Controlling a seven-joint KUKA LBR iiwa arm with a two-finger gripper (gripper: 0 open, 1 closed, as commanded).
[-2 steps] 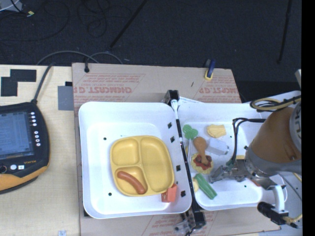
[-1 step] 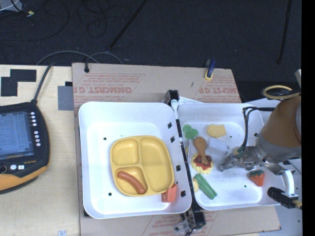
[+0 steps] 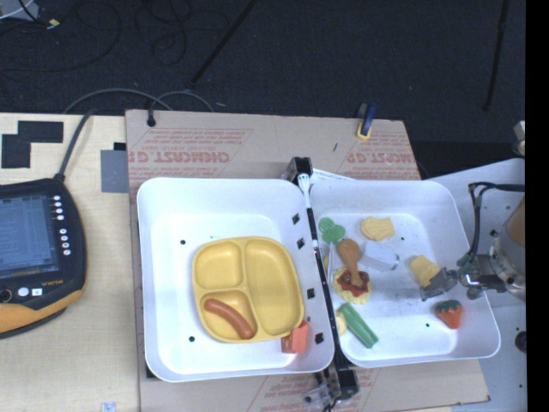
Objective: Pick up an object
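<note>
My gripper (image 3: 439,285) hangs low over the right side of the right bin (image 3: 403,350), at the end of the arm that enters from the right edge. It sits between a yellow wedge (image 3: 423,269) just up and left of it and a red strawberry (image 3: 449,313) just below it. I see nothing held in it. Further left in this bin lie a brown drumstick (image 3: 349,251), a red and yellow piece (image 3: 352,283), a green pod (image 3: 357,325), a green leaf (image 3: 330,228), a yellow cracker (image 3: 377,227) and a pale clear item (image 3: 383,254).
The left bin (image 3: 167,230) holds a yellow divided plate (image 3: 257,273) with a sausage (image 3: 230,316) in it, and an orange block (image 3: 297,338) by the divider. A teach pendant (image 3: 34,247) lies on the bench at far left. A blue clip (image 3: 367,120) sits on the cardboard's far edge.
</note>
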